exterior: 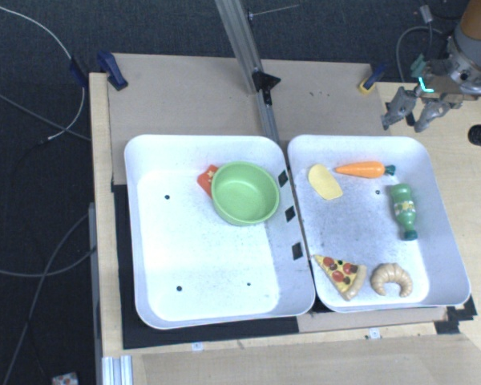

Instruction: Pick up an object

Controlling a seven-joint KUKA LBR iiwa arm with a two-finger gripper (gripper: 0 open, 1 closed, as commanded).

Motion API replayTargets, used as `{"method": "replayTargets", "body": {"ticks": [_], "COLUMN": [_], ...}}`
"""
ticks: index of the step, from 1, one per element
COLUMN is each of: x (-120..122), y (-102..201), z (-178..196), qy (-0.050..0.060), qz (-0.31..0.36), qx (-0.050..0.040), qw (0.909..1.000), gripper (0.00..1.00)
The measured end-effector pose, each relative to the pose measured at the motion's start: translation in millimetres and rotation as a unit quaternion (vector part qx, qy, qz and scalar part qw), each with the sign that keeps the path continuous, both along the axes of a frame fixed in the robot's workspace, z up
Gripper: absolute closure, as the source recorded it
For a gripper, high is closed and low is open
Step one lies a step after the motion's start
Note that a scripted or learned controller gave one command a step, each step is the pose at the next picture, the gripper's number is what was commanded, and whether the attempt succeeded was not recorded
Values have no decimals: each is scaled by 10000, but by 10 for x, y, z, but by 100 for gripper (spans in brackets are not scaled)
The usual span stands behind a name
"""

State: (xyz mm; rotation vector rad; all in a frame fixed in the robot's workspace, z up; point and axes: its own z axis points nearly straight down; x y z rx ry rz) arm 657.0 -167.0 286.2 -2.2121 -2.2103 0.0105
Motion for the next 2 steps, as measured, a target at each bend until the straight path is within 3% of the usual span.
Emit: {"method": "replayTargets", "body": {"ticks": [1,2], "x": [13,-37], "y": [-1,1], "z": [51,-377], "qy": [-44,-12], "qz": [4,-3], "qx": [-7,-6], "qw": [10000,10000], "gripper": [0,0]}}
